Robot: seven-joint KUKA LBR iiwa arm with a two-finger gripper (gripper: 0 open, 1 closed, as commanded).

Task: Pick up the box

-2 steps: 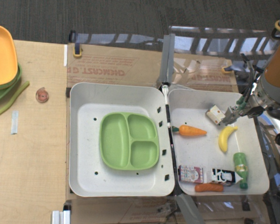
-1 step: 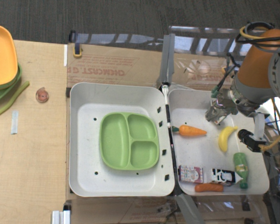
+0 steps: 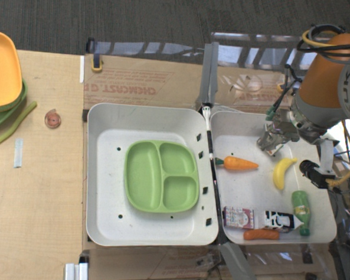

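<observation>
Above the right white bin's [image 3: 329,226] far end hangs the two-finger gripper [image 3: 272,143], grasp state indeterminable, well apart from the small pink-and-white carton box [image 3: 239,217] lying against the near wall, awkward to approach.

The orange plate [image 3: 3,70] at upper left runs off the frame edge, and so does the arm [image 3: 336,69] at upper right. The gripper [image 3: 273,141] is a blur; the box [image 3: 239,217] print is unreadable.

Robot lab: bench [image 3: 34,216], white bins [image 3: 96,179].
</observation>
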